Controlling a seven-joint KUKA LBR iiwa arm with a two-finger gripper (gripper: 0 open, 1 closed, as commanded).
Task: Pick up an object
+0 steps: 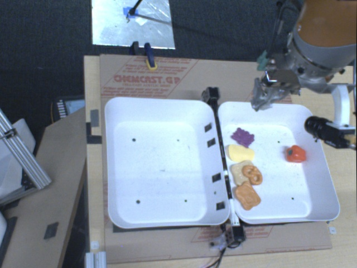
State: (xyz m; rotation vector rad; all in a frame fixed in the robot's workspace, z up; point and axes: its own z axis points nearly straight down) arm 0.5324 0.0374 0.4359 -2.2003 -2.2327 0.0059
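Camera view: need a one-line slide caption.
KUKA arm's gripper hovers over the back edge of the right bin, which holds purple grapes, a red pepper and pretzel.

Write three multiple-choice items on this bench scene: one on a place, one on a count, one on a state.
1. Where does the red object lie?
A. In the left bin
B. In the right bin, apart from the others
C. On the cardboard

2. How many objects lie in the right bin?
A. Two
B. Five
C. Nine

3. Where is the gripper?
A. Above the right bin's far rim, holding nothing
B. Pressed onto the purple object
C. Over the left bin

Key: 1 B, it sits alone near the right wall. 2 B, purple, yellow, pretzel, tan and red. 3 A, nothing shows at its tip.
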